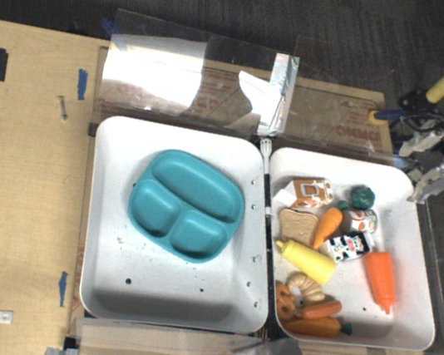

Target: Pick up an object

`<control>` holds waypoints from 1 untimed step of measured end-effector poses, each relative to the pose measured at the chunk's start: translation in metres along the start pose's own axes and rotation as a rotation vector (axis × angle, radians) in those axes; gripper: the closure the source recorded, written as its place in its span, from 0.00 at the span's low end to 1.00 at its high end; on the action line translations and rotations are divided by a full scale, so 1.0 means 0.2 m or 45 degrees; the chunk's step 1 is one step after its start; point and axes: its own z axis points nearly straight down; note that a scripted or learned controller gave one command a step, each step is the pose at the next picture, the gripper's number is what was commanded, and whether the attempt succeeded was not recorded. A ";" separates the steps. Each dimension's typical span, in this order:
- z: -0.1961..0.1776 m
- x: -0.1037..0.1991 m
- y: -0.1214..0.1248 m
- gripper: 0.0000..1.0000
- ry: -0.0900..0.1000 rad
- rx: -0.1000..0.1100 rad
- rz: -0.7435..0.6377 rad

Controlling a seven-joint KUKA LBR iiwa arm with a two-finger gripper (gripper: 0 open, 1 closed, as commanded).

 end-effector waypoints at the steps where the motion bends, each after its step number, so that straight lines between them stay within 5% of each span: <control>1: 0.68 0.26 0.12 0.00 0.007 -0.003 -0.044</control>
